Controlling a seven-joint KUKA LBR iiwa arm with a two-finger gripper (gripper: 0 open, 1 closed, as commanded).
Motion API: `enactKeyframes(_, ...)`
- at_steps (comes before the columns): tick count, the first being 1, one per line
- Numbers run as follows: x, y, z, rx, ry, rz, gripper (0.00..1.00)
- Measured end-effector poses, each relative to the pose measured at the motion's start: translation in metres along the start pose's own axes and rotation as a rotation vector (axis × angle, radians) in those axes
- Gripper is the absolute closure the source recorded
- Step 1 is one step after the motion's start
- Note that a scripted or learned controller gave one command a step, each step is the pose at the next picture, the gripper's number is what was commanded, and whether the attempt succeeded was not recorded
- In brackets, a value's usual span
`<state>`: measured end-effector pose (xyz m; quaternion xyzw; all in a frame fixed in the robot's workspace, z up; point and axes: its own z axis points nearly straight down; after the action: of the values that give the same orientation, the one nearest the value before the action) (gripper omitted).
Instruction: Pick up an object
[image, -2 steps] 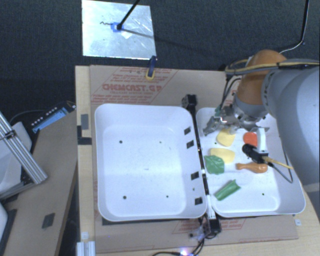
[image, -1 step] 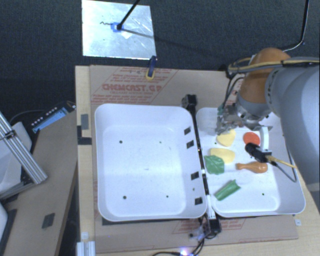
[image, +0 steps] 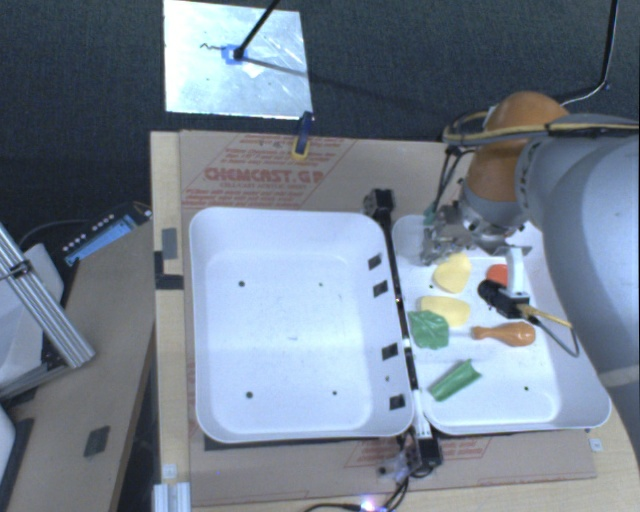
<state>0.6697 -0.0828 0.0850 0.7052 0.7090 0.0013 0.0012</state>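
My gripper (image: 436, 246) is low over the far left part of the right bin (image: 575, 405), just beyond a pale yellow lump (image: 453, 272). A second yellow piece (image: 447, 310) lies nearer the camera, touching a crumpled green item (image: 428, 329). A green stick (image: 455, 380) rests toward the front of the bin. An orange-brown gourd shape (image: 506, 334) lies to the right of the yellow piece. A small red-orange object (image: 497, 273) sits beside the arm's wrist. Nothing shows between the gripper's tips.
The left bin (image: 215, 225) stands beside the right one, joined by a black hinge strip (image: 392, 300). The grey arm (image: 590, 220) covers the right bin's far right side. A shiny metal sheet (image: 238, 58) lies beyond the bench.
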Motion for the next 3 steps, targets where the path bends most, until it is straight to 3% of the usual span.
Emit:
enactKeyframes(1, -0.102, 0.0, -0.125, -0.011, -0.008, 0.01, 1.0)
enactKeyframes(2, -0.009, -0.029, -0.234, -0.011, 0.001, -0.007, 1.0)
enactKeyframes(3, -0.015, -0.029, -0.237, -0.004, -0.002, -0.003, 1.0)
